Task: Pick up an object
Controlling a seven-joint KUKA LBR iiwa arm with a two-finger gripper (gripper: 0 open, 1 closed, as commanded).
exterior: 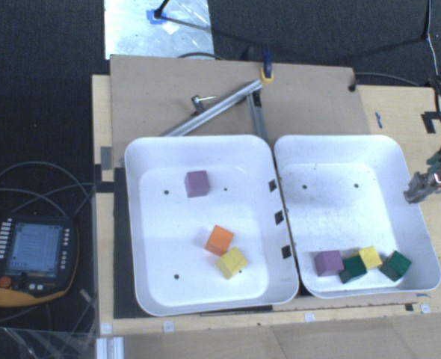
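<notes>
The left bin (142,163) holds a purple cube (196,183) near its back, an orange cube (219,239) in the middle and a yellow cube (232,262) touching it at the front. Along the front of the right bin (389,152) lie a purple cube (328,262), a dark green cube (352,268), a small yellow cube (369,256) and another green cube (395,265). My gripper (430,184) sits at the far right edge of the view, just outside the right bin's right rim, away from all cubes.
A metal bar (213,109) lies slanted on the cardboard behind the bins. A teach pendant (30,256) with cables rests on the floor at the left. Cables hang at the right edge near the arm.
</notes>
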